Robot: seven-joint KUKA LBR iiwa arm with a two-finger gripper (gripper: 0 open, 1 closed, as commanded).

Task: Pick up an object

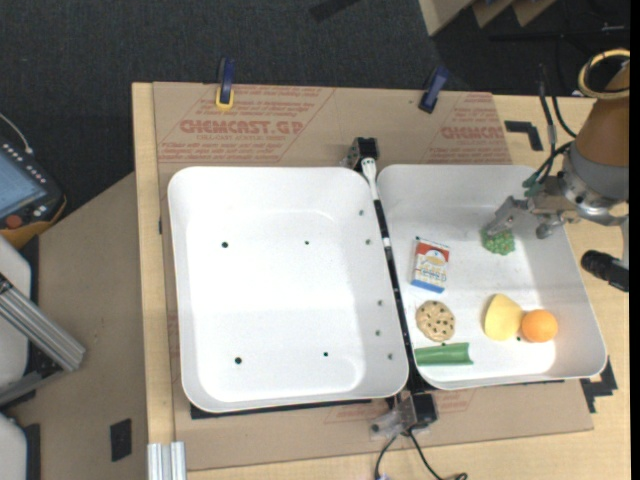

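Observation:
The right bin (pixel 470 188) holds several small items. A green broccoli-like piece (pixel 498 239) lies in its upper right part. My gripper (pixel 525 220) hovers at the bin's right side, open, with its left finger (pixel 506 212) right over the green piece and the other finger (pixel 546 227) off to the right. Nothing sits between the fingers. Also in this bin are a small red, white and blue carton (pixel 431 265), a cookie (pixel 435 320), a green stick (pixel 442 354), a yellow fruit (pixel 502 316) and an orange (pixel 539 325).
The left bin (pixel 200 268) lies beside the right one, with a dark divider (pixel 385 248) between them. Both rest on a cardboard sheet (pixel 300 118) held by clamps (pixel 225 83) at the back. The arm (pixel 605 148) comes in over the right rim.

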